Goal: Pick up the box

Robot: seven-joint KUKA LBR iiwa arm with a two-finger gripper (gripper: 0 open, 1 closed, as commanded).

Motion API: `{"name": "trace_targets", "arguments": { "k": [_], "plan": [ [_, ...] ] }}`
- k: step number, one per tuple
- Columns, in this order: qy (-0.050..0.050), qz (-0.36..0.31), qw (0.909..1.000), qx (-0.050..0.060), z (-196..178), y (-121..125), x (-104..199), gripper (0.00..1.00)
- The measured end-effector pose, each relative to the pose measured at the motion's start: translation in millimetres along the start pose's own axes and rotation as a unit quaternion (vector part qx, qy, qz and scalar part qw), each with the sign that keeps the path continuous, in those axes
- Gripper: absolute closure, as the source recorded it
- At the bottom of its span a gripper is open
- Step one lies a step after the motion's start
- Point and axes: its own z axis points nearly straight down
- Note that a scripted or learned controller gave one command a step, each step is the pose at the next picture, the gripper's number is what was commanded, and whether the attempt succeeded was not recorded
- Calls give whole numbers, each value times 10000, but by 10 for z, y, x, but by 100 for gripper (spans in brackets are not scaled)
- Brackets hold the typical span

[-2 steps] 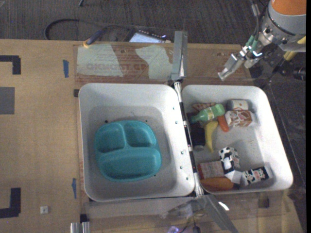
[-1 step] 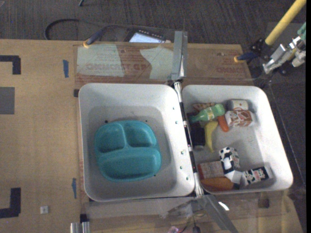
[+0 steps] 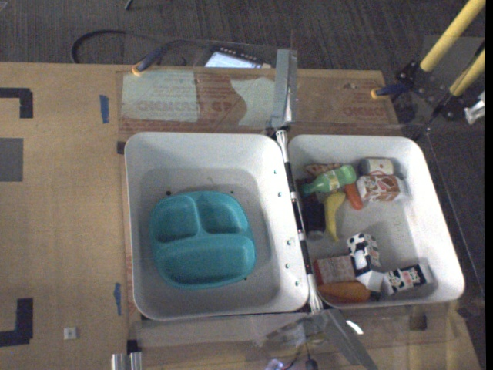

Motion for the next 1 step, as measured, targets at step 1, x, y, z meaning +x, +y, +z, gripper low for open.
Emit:
{"name": "trace_targets", "arguments": {
  "k": [1],
  "plan": [
    [-24, -11, 10000, -26, -118, 15, 2, 100]
  ]
}}
